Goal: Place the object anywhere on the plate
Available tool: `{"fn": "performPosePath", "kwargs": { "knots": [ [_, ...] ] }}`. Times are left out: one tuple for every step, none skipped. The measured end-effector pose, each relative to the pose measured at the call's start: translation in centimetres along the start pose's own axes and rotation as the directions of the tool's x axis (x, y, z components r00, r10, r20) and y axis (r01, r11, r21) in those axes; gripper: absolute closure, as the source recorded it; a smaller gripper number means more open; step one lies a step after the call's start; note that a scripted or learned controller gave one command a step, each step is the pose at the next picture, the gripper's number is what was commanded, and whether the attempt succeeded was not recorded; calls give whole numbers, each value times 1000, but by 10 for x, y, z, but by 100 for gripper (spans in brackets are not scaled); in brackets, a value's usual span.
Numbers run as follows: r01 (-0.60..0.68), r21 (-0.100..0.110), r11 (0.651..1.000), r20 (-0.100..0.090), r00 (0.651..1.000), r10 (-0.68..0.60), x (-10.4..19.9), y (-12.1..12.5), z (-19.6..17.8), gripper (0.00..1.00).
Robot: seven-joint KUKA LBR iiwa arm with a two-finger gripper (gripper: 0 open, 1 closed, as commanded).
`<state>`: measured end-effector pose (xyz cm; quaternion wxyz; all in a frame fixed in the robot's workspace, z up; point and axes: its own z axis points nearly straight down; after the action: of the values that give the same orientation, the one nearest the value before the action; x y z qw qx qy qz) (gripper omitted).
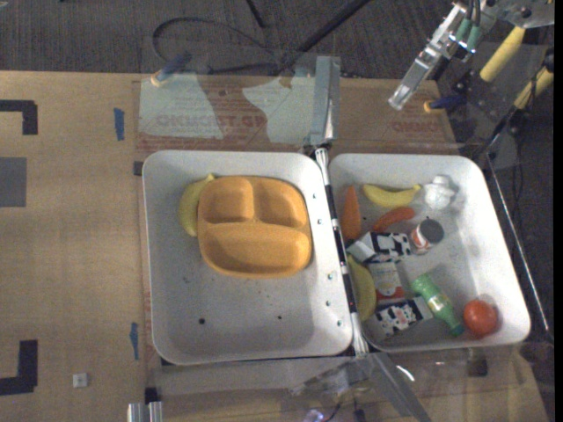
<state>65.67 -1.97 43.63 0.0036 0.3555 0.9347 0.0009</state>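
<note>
Your gripper (pixel 428 57) hangs in the upper right of the frame, above the bench edge and well clear of both bins — its pale fingers stand slightly apart with nothing between them. In the left bin (pixel 167 323), the orange plate (pixel 253 225) sits toward the upper middle, and a yellow banana (pixel 188 207) lies partly tucked under its left edge. The right bin (pixel 506 262) holds the clutter — another banana (pixel 390 195), a carrot (pixel 351 212), milk cartons (pixel 383 246), a green bottle (pixel 437 301) and a tomato (pixel 480 316).
</note>
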Motion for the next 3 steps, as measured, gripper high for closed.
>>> {"fn": "performPosePath", "kwargs": {
  "knots": [
    [12, 2, 1000, -3, 1000, -12, 21, 5, 40, 0],
    [216, 0, 976, 3, 976, -216, -52, -76, -1, 0],
    [217, 0, 976, 2, 976, -217, -51, -76, -1, 0]
  ]
}}
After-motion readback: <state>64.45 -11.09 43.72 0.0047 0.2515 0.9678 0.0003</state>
